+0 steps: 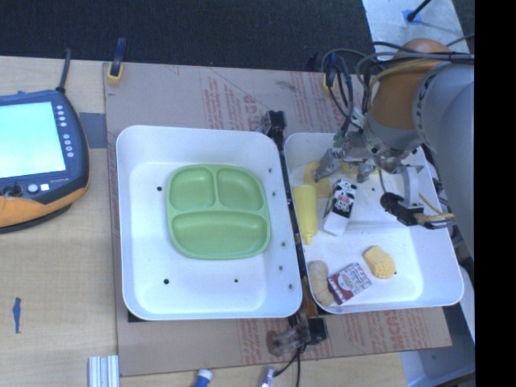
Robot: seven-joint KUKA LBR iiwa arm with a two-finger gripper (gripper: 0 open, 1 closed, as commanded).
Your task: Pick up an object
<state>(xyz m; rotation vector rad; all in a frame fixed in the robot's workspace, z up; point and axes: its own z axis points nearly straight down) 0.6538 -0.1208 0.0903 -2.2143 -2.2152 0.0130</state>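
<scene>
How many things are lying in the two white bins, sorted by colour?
Green: 1, the divided plate
Yellow: 2, the long yellow piece and the corn piece
White with black: 1, the small carton
Red and white: 1, the packet
Tan: 1, the rounded piece
Total: 6

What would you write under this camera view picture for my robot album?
Grey robot arm reaches into the right bin of small toys, beside a green divided plate in the left bin.

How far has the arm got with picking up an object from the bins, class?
Done: the arm has reached over the right bin, its tool low at the far end. In hand: nothing visibly; whether it grips anything cannot be told. Left: the grasp and lift. The small carton, yellow corn piece, red packet and yellow banana-like item lie in the bin; the green divided plate sits in the left bin.
</scene>
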